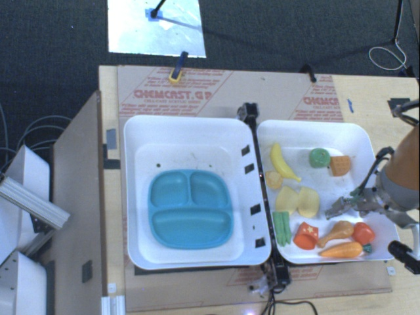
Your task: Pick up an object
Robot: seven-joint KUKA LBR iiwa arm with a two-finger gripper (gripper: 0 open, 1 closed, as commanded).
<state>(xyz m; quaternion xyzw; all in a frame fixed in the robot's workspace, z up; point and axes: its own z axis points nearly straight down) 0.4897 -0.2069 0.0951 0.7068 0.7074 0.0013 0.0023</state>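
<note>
The right white bin [357, 133] holds several toy foods: a yellow banana [282, 161], a green ball [319, 157], an orange block [340, 166], pale yellow pieces [298, 201], a green bean pod [281, 228], a red pepper [306, 235], a brown drumstick [336, 231], a red tomato [363, 232] and an orange carrot [340, 249]. My gripper [336, 207] reaches in from the right, low over the bin's right half, just above the drumstick and to the right of the yellow pieces. Nothing is seen held in it.
The left white bin [141, 176] carries a blue divided plate [190, 209]. A black divider with clips [257, 176] runs between the bins. The arm's grey body [400, 182] hangs over the right bin's right rim. Cardboard [197, 94] lies under both bins.
</note>
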